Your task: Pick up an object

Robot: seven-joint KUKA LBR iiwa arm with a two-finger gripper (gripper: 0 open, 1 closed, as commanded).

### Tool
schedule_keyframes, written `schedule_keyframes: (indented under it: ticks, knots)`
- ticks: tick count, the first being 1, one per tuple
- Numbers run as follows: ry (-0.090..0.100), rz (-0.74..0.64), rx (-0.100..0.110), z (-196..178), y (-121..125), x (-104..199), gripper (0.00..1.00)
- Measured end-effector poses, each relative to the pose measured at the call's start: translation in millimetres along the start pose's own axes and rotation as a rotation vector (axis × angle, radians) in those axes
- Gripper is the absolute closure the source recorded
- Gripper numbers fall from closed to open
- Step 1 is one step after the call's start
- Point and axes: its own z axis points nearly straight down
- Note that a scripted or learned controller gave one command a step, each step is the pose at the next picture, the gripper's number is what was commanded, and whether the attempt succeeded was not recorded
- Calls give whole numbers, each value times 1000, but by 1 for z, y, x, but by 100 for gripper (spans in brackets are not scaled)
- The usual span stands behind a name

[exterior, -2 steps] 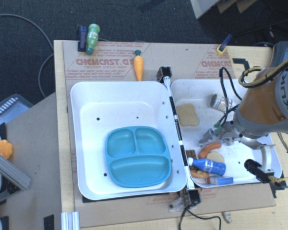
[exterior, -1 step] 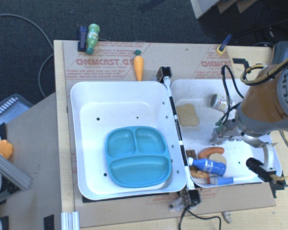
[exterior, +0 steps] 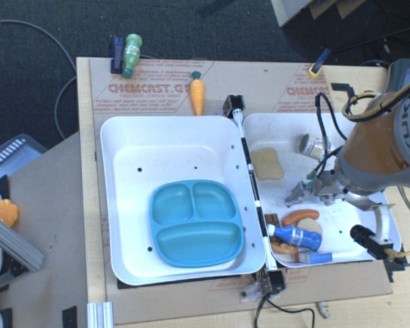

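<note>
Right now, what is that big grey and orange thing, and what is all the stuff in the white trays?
That is a robot arm, photographed from above by one camera. It reaches in from the right, and its gripper is low inside the right bin. I can't tell if it holds anything. That bin has a tan slice of toy bread, a toy sausage, a blue bottle and a silvery can. The left bin holds a blue divided plate. A toy carrot and a green bottle lie outside, on the bench.
</note>
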Motion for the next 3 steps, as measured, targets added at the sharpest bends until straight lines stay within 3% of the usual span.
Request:
schedule_keyframes:
  ticks: [1, 2, 3]
  knots:
    - [-1, -1, 0, 12, 100, -61, 0]
    - [-1, -3, -1, 12, 151, -7, 0]
    - [-3, -4, -7, -1, 152, -8, 100]
